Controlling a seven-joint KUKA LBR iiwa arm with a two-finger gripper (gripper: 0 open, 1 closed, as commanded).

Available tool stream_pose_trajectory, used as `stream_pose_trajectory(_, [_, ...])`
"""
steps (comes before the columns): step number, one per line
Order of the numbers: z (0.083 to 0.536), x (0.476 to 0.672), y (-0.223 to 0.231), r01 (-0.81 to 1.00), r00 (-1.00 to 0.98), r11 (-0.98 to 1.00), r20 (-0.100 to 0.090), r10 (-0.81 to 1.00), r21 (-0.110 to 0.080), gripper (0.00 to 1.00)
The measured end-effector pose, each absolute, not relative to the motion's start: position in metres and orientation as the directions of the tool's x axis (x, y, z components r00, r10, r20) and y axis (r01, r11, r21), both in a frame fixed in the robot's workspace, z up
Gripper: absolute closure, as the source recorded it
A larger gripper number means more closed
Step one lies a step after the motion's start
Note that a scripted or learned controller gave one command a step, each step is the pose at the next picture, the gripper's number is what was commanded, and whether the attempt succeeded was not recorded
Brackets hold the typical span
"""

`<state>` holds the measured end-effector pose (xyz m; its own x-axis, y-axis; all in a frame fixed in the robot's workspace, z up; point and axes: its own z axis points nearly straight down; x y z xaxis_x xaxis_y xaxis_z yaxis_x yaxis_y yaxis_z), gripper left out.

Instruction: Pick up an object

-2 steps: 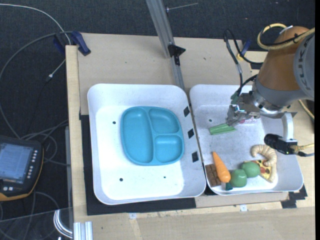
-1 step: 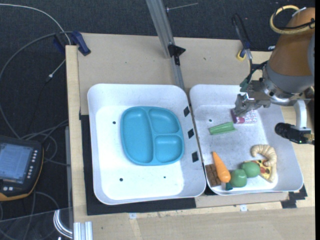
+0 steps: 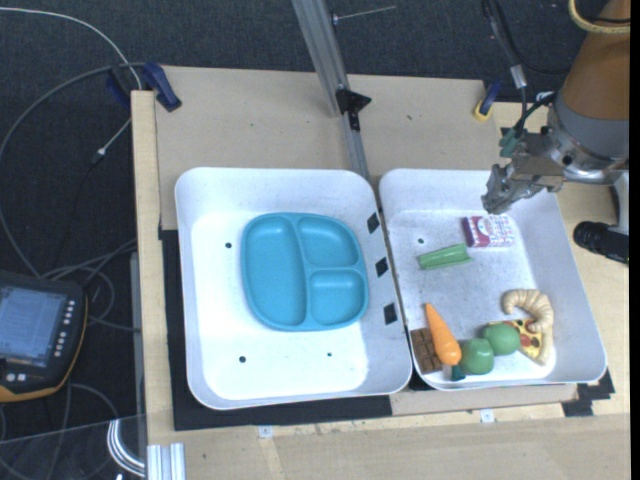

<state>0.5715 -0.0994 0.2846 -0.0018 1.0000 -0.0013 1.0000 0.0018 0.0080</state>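
Note:
The right bin [image 3: 560, 228] holds several toy foods: a purple and white carton [image 3: 488, 232], a green pod [image 3: 443, 257], an orange carrot [image 3: 441, 333], a brown chocolate bar [image 3: 424, 351], a green pepper [image 3: 491, 348], a tan croissant [image 3: 530, 306] and a pizza slice [image 3: 531, 338]. My gripper [image 3: 498, 200] hangs over the bin's far part, just above the carton's upper edge. Nothing shows between its fingers.
The left bin [image 3: 200, 268] carries a blue divided plate [image 3: 303, 269]. A metal pole [image 3: 325, 48] slants up from between the bins. Blue clamps [image 3: 160, 86] sit at the bench corners. A tablet [image 3: 35, 333] and cables lie to the left.

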Motion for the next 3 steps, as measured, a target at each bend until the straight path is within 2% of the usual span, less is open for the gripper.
stream_pose_trajectory(1, [0.266,0.582,-0.043,1.0,-0.006,0.006,0.003,1.0,-0.004,1.0])
stream_pose_trajectory(3, [0.264,0.601,0.05,1.0,-0.006,0.006,0.001,1.0,0.003,1.0])
